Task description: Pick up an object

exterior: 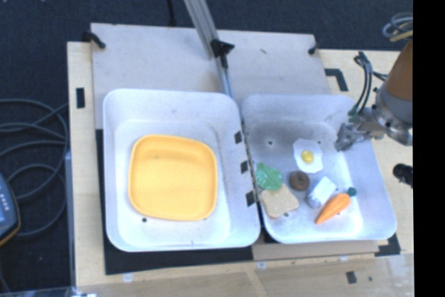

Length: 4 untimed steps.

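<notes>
The right bin [278, 111] holds several toy foods. A fried egg [308, 156] lies near its middle, a brown disc [300, 181] just below it, a green leafy piece [268, 177] to the left, a slice of toast [279, 202] at the front, a white block [322, 190] and an orange carrot [333, 208] at the front right. My gripper [347, 136] hangs at the bin's right side, up and right of the egg, with nothing visibly held.
The left bin [118, 115] holds a yellow square plate [173, 177]. A slanted metal pole [197, 0] rises behind the bins. Cables [31, 129] lie at the bench's left side. The arm's orange band [402, 76] stands at the right edge.
</notes>
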Tool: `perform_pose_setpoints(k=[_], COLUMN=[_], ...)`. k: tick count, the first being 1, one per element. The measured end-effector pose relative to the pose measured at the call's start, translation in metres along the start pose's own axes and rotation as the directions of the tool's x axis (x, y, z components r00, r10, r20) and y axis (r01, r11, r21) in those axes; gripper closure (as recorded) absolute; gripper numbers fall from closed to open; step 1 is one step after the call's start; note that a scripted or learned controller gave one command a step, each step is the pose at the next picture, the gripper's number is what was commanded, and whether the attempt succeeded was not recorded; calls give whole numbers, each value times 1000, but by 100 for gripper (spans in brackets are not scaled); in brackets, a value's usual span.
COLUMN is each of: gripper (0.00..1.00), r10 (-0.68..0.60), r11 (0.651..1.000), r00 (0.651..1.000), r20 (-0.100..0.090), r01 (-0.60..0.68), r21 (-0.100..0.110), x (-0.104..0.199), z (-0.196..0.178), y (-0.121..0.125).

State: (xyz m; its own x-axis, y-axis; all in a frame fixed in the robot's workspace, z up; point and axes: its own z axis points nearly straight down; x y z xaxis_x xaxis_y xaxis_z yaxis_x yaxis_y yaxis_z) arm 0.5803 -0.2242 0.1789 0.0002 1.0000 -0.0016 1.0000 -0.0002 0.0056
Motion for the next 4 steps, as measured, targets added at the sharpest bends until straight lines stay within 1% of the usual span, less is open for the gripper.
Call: perform_pose_setpoints(k=[1, 2, 4], gripper=[100, 100, 100], r10=[-1, -1, -3], r11=[1000, 1000, 1000], r00=[1000, 1000, 1000], r20=[0, -2, -2], r01=[1, 1, 3], r21=[-1, 5, 4], x=[3, 2, 97], z=[-62, -68, -63], y=[5, 5, -30])
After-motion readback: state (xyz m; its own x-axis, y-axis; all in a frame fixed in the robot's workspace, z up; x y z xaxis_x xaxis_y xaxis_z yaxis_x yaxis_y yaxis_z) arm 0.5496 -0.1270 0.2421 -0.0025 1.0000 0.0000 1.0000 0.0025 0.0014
